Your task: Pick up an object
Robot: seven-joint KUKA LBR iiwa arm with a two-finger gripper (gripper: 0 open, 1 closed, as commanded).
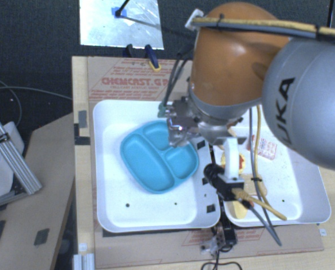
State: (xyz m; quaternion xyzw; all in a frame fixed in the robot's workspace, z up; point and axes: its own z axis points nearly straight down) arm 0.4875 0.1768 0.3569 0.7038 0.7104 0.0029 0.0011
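A blue divided plate (156,163) lies in the middle of the left white bin (112,212). My gripper (176,133) hangs low over the plate's far right rim, under the orange wrist band. The metal parts at its tip seem to touch or nearly touch the rim. The bulky arm hides most of the gripper, and nothing can be seen held in it.
The right bin (309,206) holds a white packet with red print (264,148) and other small items, partly hidden by the arm. Both bins rest on a cardboard sheet (122,80). A shiny foil sheet (119,13) lies at the back.
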